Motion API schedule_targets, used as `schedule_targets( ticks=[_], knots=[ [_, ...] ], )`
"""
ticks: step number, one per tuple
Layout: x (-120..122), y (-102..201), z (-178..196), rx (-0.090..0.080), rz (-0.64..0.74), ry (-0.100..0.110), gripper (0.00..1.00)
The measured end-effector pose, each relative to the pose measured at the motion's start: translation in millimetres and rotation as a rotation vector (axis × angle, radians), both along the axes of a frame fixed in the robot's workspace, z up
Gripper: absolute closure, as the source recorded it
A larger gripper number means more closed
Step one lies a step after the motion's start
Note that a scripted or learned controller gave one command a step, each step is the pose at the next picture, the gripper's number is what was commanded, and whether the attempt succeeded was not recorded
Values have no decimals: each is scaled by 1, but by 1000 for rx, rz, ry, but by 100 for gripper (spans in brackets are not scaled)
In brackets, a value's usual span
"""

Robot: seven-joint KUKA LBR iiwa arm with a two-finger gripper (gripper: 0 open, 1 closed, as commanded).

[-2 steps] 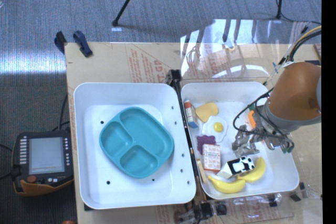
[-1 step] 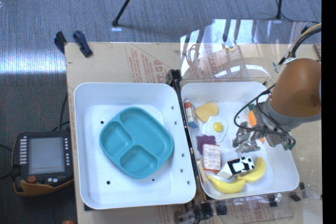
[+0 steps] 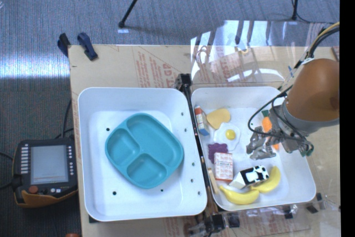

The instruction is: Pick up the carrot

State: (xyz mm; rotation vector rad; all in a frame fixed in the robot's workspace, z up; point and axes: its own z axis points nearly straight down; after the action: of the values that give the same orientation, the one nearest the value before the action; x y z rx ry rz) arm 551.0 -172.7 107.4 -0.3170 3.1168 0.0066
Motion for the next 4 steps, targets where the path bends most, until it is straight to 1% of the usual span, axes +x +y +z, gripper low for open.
schedule_targets(
  ticks=[1,2,3,4],
  knots=[
    [1,13,-21,-2,419,7,100],
    [-32,-39,-20,-4,716,5,100],
    [-32,-39,-20,-3,716,5,0],
    [-31,-37,-10,-1,713,1,100]
  ],
)
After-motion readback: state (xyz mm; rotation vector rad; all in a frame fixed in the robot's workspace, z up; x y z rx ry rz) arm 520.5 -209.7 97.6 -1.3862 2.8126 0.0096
